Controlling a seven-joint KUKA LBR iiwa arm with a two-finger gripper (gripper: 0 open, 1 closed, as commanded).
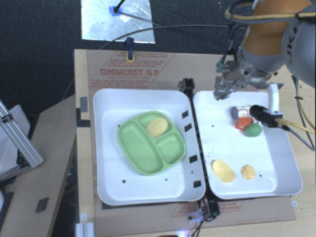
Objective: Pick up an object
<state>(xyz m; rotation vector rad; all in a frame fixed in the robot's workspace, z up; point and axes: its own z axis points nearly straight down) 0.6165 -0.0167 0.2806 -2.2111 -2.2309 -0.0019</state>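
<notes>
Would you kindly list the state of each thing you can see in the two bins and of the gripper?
Green divided plate: flat in left bin, one yellow piece in its top compartment.
Yellow oval piece: loose in right bin.
Small yellow lump: loose.
Orange and green pieces: touching.
Gripper: above right bin, holding nothing visible.

floor [34, 38]: dark carpet | desk [148, 68]: brown board w/ red print | foil sheet [116, 11] top, shiny | metal rail [17, 137] left
</notes>
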